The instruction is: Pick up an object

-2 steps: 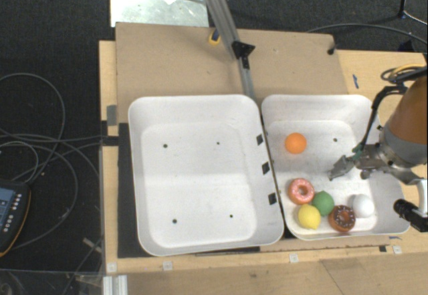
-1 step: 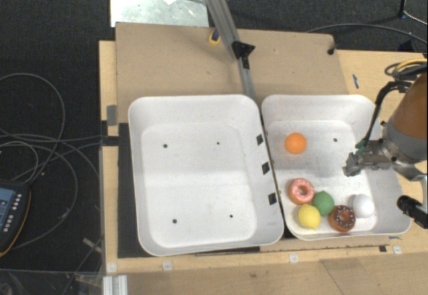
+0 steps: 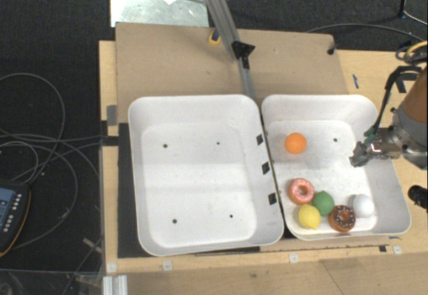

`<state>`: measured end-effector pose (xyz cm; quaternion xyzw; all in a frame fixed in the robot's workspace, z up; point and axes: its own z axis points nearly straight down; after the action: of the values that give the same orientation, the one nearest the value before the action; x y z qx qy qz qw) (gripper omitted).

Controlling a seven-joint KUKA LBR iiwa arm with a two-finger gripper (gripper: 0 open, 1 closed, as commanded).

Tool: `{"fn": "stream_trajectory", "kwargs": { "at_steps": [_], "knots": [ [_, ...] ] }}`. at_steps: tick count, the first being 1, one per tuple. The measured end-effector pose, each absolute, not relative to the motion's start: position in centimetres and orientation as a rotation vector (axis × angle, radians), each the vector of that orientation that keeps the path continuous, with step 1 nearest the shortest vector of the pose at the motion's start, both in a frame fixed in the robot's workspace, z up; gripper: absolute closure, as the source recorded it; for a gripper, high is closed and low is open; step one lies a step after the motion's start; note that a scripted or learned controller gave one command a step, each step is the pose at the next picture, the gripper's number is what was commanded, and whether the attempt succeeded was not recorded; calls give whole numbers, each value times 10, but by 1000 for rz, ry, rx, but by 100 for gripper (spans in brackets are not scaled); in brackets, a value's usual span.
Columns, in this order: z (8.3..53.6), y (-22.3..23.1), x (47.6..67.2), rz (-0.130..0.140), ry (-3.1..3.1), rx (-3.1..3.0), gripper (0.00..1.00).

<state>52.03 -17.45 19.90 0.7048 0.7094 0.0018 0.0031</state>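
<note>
Camera view looks down on 2 white bins. The gripper [image 3: 360, 156] hangs over the right bin [image 3: 314, 110] near its right wall, low above the floor; whether its jaws are apart or together cannot be told, and nothing shows between them. No writing or labels can be read.

An orange ball [image 3: 295, 143] lies alone mid-bin, well left of the gripper. Along the front wall cluster a pink-frosted donut [image 3: 301, 190], a green ball [image 3: 324, 203], a yellow lemon [image 3: 309, 217], a chocolate donut [image 3: 342, 218] and a white ball [image 3: 363, 206], touching or just beside one another. The left bin [image 3: 144, 113] sits beside it.
</note>
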Motion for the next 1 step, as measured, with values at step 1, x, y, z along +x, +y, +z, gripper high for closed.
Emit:
{"fn": "stream_trajectory", "kwargs": {
  "at_steps": [1],
  "knots": [
    [214,-175,522,3,2225,2213,100]
  ]
}}
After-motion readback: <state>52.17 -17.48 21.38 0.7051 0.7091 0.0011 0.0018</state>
